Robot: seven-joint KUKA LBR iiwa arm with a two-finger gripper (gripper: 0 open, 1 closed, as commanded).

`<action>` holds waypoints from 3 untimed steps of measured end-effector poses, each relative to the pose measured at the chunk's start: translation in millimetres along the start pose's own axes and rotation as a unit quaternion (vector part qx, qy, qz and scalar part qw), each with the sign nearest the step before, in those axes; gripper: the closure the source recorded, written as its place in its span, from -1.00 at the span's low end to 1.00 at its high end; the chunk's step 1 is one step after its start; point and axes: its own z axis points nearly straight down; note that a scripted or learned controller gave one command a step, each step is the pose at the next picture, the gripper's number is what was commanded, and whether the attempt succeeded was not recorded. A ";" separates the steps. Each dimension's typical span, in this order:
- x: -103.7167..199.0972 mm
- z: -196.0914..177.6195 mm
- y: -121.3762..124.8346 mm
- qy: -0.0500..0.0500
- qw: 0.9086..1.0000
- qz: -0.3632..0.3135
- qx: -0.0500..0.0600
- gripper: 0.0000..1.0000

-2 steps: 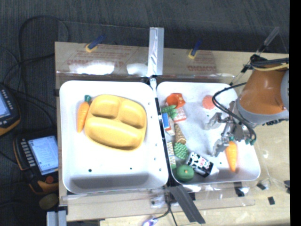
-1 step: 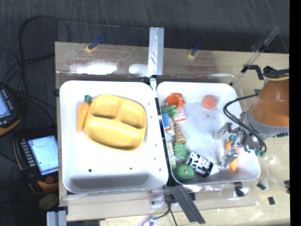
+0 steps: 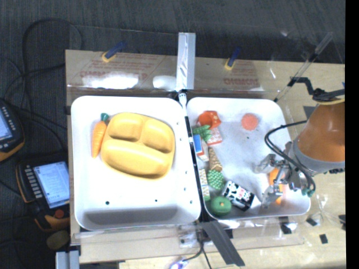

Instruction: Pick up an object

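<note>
Orange shows between the metal fingers of the gripper [image 3: 274,185], which hangs low over the right bin [image 3: 262,106] near its right wall; whether that orange bit is a held object or part of the tool cannot be told, nor how wide the jaws stand. Just left of the gripper lies a black-and-white block [image 3: 239,195], with a green ball [image 3: 220,205] beyond it at the bin's near left corner. Farther left and up sit a green checked piece [image 3: 215,178], a red toy [image 3: 209,119] and, straight up from the gripper, a red disc [image 3: 250,121]. Well to the left, the other bin [image 3: 84,167] holds a yellow tray [image 3: 137,144] and a carrot [image 3: 99,136] touching its far side.
</note>
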 end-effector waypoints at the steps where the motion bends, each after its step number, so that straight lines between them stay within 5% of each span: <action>1: -1.2 -10.1 0.2 0.000 1.000 0.000 0.001 1.00; 2: 4.6 -1.7 32.8 0.000 0.998 -0.055 0.003 1.00; 3: 5.1 0.0 35.2 0.001 0.998 -0.056 0.002 -1.00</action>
